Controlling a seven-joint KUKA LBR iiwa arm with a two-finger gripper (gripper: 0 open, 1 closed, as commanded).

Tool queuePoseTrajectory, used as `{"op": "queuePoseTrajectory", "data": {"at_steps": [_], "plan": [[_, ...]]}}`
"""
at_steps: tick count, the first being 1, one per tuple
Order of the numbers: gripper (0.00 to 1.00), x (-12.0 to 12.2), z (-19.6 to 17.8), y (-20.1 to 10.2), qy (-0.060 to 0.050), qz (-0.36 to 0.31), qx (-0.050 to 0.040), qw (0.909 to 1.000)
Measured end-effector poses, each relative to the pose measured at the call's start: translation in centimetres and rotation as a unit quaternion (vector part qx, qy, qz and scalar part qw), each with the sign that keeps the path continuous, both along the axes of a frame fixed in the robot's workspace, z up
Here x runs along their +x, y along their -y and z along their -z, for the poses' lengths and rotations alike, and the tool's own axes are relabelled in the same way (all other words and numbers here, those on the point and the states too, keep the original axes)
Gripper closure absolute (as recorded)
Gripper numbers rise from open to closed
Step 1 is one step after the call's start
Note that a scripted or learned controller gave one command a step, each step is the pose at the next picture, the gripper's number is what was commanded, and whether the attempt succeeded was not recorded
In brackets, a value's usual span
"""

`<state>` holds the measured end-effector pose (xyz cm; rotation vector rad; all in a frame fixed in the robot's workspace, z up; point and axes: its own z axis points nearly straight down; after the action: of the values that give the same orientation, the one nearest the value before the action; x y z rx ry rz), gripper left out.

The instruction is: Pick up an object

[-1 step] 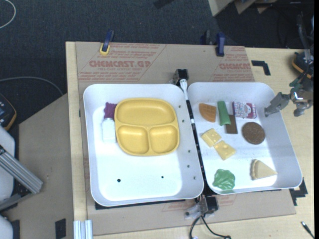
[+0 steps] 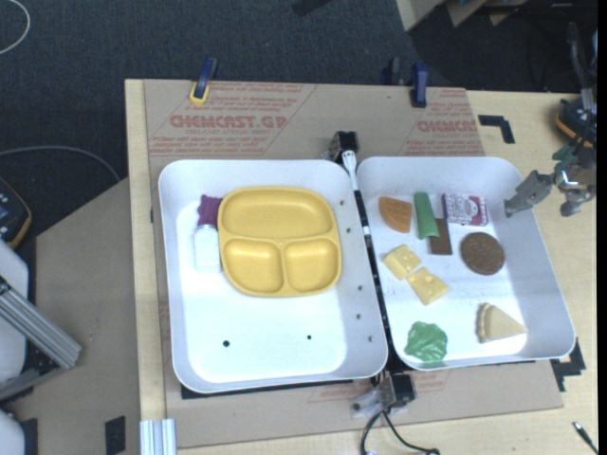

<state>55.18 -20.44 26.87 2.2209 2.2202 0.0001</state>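
Observation:
My gripper hangs over the right rim of the right bin, open, with nothing between its fingers. Several toy foods lie in that bin: an orange piece, a green stick, a brown stick, a pink and white carton, a round brown cookie, two yellow cheese pieces, a green leafy piece and a tan wedge. The carton and the cookie lie closest to the gripper, to its left and below it.
The left bin holds a yellow divided plate, with a purple and white object against its left side. Clamps hold the board's far edge. A cable connector sits between the bins at the back.

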Motion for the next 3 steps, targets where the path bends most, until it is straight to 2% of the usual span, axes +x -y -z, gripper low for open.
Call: {"op": "queuePoseTrajectory", "data": {"at_steps": [3], "plan": [[0.0,-1.8,17.3,-1.2,-0.004,0.0,0.0023,1.0]]}}
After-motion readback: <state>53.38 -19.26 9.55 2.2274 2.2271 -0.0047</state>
